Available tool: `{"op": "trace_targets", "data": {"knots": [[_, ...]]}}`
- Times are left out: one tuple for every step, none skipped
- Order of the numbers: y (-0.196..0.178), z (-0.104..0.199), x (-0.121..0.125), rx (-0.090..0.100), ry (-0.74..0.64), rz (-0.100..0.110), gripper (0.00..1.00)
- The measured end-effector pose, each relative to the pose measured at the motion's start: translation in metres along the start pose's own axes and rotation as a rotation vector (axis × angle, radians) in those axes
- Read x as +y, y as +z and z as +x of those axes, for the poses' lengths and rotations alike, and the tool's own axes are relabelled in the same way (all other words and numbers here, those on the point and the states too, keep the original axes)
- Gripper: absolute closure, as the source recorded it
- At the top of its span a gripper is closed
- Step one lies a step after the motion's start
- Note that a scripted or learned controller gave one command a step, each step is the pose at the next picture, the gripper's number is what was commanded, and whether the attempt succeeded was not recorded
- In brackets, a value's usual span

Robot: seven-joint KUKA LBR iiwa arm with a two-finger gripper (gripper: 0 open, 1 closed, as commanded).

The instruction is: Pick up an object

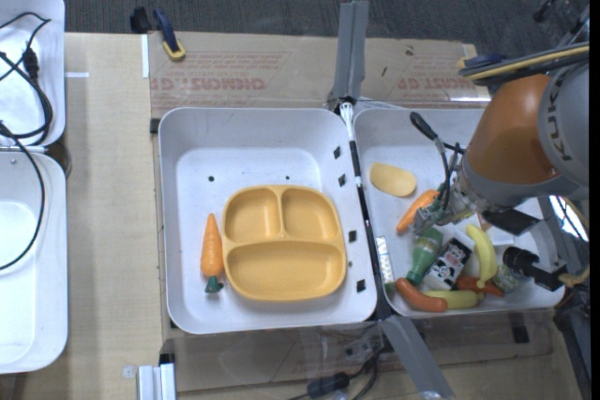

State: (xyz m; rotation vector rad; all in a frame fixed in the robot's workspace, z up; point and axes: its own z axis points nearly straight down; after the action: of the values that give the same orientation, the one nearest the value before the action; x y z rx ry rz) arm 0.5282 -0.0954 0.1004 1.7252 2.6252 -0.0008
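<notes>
plate point(284, 244) in left bin point(178, 201), carrot point(212, 246) left of plate

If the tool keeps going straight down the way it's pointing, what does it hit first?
Probably the small green bottle beside an orange toy carrot in the right white bin. The tool hangs just above it, though depth is unclear.

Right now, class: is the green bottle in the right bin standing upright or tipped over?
Tipped over. The green bottle lies on its side among the toys on the right bin's floor, its length running diagonally, just below the gripper.
</notes>
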Motion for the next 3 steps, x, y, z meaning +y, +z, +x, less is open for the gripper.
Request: {"op": "trace_targets", "data": {"knots": [[-0.091, 0.039, 0.066, -0.001, 0.125, 0.001, 1.0], [-0.091, 0.039, 0.066, -0.001, 0.125, 0.001, 0.0], [-0.09, 0.005, 0.019, 0.0, 0.132, 0.002, 0.0]]}}
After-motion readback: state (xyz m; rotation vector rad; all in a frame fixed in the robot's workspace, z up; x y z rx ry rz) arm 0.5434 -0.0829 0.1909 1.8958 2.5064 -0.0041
